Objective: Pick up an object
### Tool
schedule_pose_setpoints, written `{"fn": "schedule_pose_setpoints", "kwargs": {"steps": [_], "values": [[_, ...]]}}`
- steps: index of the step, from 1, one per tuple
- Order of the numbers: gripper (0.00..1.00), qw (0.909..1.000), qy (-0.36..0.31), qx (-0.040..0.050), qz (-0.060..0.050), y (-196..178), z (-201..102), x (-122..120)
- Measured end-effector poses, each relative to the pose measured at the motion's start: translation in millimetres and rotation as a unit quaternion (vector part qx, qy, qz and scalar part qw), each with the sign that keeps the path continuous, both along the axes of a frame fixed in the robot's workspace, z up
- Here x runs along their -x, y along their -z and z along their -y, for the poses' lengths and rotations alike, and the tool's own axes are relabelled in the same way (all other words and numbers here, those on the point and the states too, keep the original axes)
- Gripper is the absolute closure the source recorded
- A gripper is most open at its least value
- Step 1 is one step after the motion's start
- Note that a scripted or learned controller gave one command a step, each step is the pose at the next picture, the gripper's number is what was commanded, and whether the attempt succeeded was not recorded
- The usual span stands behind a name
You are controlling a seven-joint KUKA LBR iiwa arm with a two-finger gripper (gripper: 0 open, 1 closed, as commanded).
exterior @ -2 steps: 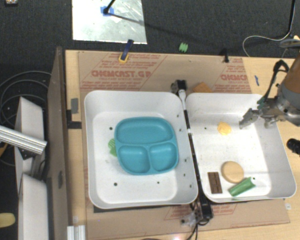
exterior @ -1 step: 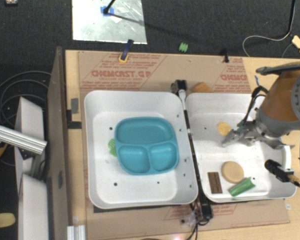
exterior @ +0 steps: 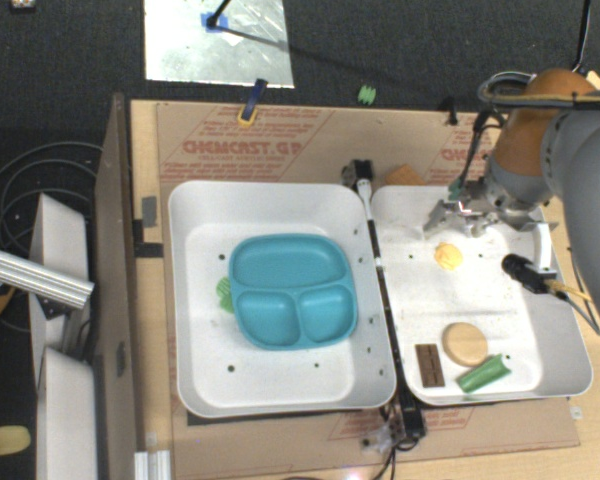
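Note:
My gripper (exterior: 458, 218) hangs over the back of the right bin (exterior: 560, 338), just above and behind a small yellow object (exterior: 448, 257) that lies on the bin floor. Nothing shows between the fingers. Nearer the front of that bin lie a round tan disc (exterior: 466, 343), a brown rectangular bar (exterior: 430, 365) and a green cylinder (exterior: 482, 374). In the left bin (exterior: 195, 258) rests a blue divided tray (exterior: 292, 289), with a small green object (exterior: 223, 290) peeking out at its left edge.
The grey arm (exterior: 570, 158) comes in from the right over the right bin's back corner. A dark divider (exterior: 376, 258) runs between the two bins. The bins stand on a cardboard sheet (exterior: 280, 138).

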State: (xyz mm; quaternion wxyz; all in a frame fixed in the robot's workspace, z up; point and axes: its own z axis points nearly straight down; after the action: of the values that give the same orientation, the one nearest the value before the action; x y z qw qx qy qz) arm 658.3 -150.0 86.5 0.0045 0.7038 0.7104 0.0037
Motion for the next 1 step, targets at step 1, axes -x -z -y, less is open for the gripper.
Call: {"fn": "schedule_pose_setpoints", "kwargs": {"steps": [1], "values": [[0.0, 1.0, 0.004, 0.0, -0.004, -27.2, 10.1, 11.3]]}}
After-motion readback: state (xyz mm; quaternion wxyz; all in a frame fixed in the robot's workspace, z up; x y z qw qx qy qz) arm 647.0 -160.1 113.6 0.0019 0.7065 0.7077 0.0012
